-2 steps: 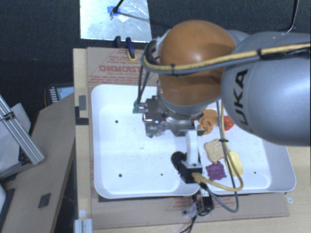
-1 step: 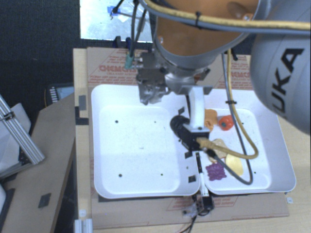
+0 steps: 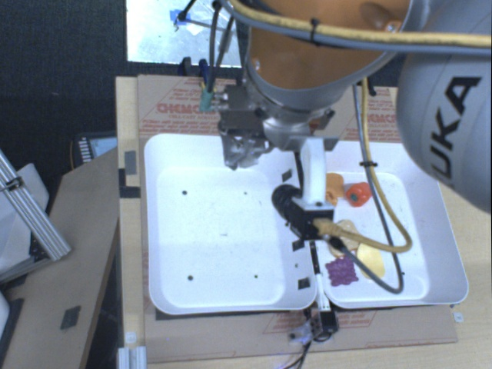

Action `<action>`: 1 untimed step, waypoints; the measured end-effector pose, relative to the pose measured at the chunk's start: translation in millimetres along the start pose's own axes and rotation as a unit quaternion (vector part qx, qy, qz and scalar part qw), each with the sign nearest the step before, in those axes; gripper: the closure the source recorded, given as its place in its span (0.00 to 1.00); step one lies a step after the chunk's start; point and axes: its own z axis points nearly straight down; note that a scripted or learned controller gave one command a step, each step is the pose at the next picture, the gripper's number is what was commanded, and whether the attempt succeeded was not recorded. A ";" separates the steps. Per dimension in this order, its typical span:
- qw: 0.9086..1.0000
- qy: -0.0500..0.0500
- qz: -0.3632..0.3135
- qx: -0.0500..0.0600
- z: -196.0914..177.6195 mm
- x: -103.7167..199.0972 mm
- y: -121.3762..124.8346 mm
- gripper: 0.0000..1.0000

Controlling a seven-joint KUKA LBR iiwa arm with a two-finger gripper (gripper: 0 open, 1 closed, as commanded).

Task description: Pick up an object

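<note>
My gripper (image 3: pixel 244 152) hangs over the far edge of the left bin (image 3: pixel 223 283), its tip blurred and grey. The right bin (image 3: pixel 438 275) holds several small things: an orange piece (image 3: pixel 334 183), a red round piece with a green top (image 3: pixel 357 195), a pale piece (image 3: pixel 347 227), a yellow piece (image 3: pixel 371 260) and a purple knobbly piece (image 3: pixel 342 270). The gripper is well to the left of all of them, and nothing shows between its fingers.
The arm's grey and orange body (image 3: pixel 330 29) covers the top of the view and hides the far part of the right bin. A yellow cable (image 3: pixel 392 214) loops down over the right bin. Both bins rest on a cardboard sheet (image 3: pixel 177 106).
</note>
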 end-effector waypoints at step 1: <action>1.000 0.002 0.000 -0.004 -80.6 -0.1 0.2 1.00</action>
